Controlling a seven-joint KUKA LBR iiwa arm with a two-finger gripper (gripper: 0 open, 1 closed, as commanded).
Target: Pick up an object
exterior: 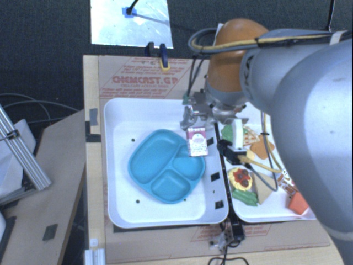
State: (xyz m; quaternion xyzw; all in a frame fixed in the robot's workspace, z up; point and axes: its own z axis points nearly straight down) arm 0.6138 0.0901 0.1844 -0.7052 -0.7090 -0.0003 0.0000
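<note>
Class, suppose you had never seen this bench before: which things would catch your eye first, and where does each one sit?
The big grey arm with its orange band fills the right side, reaching in over the bins. In the left bin lies a bright blue divided plate, and a small pink-and-white carton shows just below the gripper, over the plate's upper right edge. The right bin holds a jumble of toy food.

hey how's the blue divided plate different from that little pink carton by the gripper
The blue divided plate is wide, shallow and lies flat on the left bin's floor; the small pink carton is boxy and upright at the gripper. The plate is plain blue; the carton is pink and white with print. Both are over the left bin.
</note>
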